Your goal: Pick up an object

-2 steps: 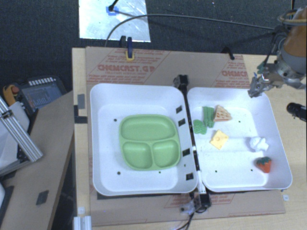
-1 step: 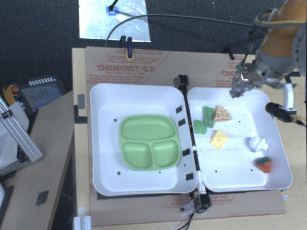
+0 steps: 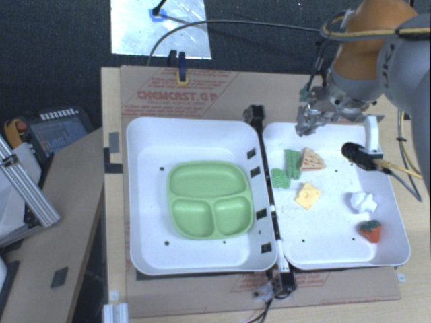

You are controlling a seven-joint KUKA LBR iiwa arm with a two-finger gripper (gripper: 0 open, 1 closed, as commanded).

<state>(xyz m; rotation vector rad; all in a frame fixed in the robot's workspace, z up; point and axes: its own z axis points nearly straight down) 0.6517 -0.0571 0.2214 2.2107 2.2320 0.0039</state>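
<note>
1. Backdrop is dark speckled floor around a tan surface (image 3: 114,113), with a shiny foil-looking sheet (image 3: 160,17) at 12 o'clock and a handheld control box (image 3: 59,134) off at 9 o'clock.
2. Left bin (image 3: 145,140) holds a pale green divided tray (image 3: 209,199), sitting roughly in the middle.
3. Right bin (image 3: 390,247) has the loose stuff: green leafy piece (image 3: 288,165) near its 10 o'clock corner, a tan triangular wedge (image 3: 311,159) touching it on the right, and a yellow cheese chunk (image 3: 308,196) just below those.
4. Further right there's a white lumpy thing (image 3: 361,202), and a strawberry-looking red piece (image 3: 370,230) at about 4 o'clock in that bin.
5. The pincer (image 3: 307,123) hangs over the right bin's 11 o'clock edge, just above the wedge. Can't tell whether it's apart or together, and nothing's visibly in it.
</note>
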